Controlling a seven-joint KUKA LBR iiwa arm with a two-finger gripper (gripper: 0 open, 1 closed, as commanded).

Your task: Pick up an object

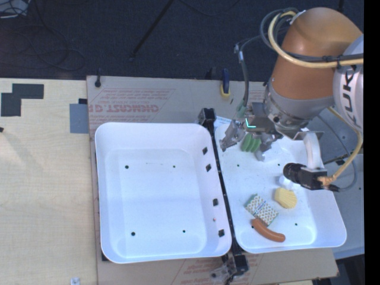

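Bins stand side by side and touch: the left bin (113,189) and the right bin (323,224). Over the far end of the right bin hangs the arm (317,58). Its gripper (248,145) pinches a green ribbed object (250,142) between the two fingers. Nearer in this bin lie a checkered packet (262,209), just beside it an orange sausage (268,231), and a yellow piece (285,198) near them.

2 smooth, glossy white bins (154,200), seemingly plastic, on matt cardboard (136,100)
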